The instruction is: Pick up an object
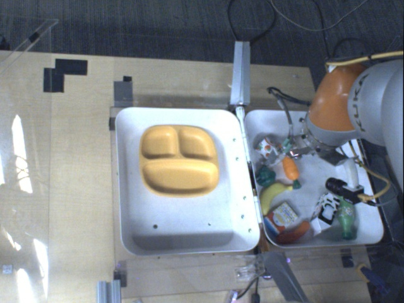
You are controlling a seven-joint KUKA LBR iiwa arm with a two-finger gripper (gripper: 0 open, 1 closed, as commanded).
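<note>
Carrot lies just beside the end effector, whose state cannot be told; crowding by the banana risks a failed grasp.

Pale wooden bench, two white bins side by side, left bin, right bin

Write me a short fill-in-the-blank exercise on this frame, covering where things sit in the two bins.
1. The yellow divided tray lies in the ____ bin of the camera view.
2. The tray has ____ compartments.
3. The green bottle lies near the right bin's lower ____ corner.
4. The arm's band above the wrist is ____.

Missing words: left; three; right; orange
</note>
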